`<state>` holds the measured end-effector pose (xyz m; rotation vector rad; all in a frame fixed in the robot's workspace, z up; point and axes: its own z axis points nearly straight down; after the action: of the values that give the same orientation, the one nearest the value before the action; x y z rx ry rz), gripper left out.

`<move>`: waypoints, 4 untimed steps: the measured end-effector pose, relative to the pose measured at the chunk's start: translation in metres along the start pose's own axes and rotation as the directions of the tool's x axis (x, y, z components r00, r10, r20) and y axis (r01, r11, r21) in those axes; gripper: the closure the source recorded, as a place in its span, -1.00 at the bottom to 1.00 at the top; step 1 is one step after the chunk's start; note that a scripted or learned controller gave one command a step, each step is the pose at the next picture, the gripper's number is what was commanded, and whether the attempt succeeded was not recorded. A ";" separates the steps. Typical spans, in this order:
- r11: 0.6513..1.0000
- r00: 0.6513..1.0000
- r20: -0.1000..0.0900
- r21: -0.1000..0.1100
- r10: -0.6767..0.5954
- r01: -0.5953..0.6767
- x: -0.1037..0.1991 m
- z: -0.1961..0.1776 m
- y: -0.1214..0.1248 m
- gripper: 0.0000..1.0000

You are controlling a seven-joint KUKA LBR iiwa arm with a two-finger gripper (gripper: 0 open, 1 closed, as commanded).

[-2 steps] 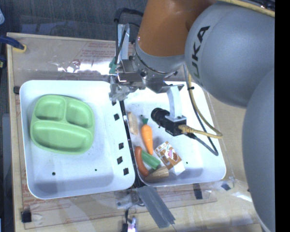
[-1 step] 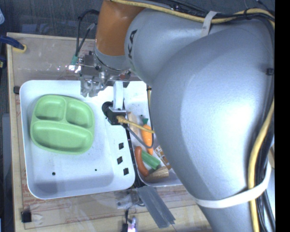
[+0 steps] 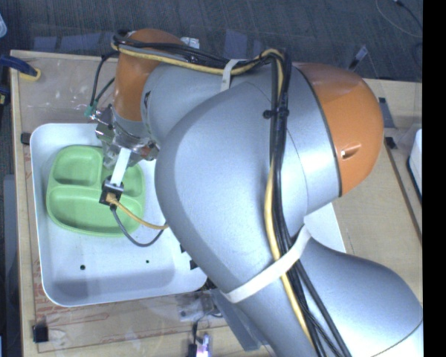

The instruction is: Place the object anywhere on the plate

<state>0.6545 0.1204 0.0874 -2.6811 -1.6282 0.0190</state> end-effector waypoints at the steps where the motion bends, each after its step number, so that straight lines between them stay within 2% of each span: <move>1: 0.998 0.997 0.012 -0.009 -0.070 0.070 0.016 -0.002 -0.045 1.00; 2: 0.998 0.998 0.021 -0.010 -0.062 0.063 0.009 -0.003 -0.041 -1.00; 3: 0.998 0.997 0.020 0.000 -0.070 0.070 0.012 -0.009 -0.043 1.00; 4: 0.998 0.998 -0.010 -0.012 0.056 -0.057 -0.042 -0.003 -0.064 1.00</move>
<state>0.5780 0.1127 0.0914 -2.7309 -1.5546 -0.0034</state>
